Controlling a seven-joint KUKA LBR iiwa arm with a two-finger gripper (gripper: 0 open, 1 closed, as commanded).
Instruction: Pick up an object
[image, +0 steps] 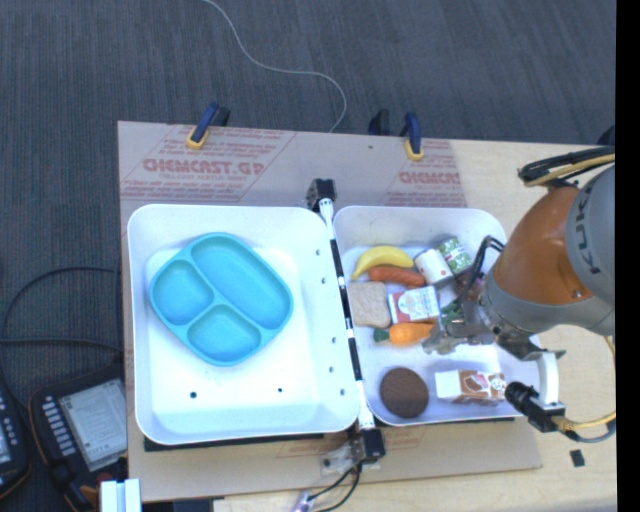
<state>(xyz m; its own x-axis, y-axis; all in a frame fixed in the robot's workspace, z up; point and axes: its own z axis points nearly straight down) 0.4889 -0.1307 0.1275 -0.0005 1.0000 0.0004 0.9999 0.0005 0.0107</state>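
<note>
The right bin holds a yellow banana, a slice of bread, an orange carrot, a red-and-white packet, a small white can, a green-labelled item, a brown round cookie and a small carton. My gripper hangs low over the middle of this bin, just right of the carrot and the packet. The wrist hides the fingertips.
The left bin holds a blue three-compartment plate. A black clamp sits where the bins meet at the back. The arm's orange band overhangs the right bin's right edge. Cables lie around the bench.
</note>
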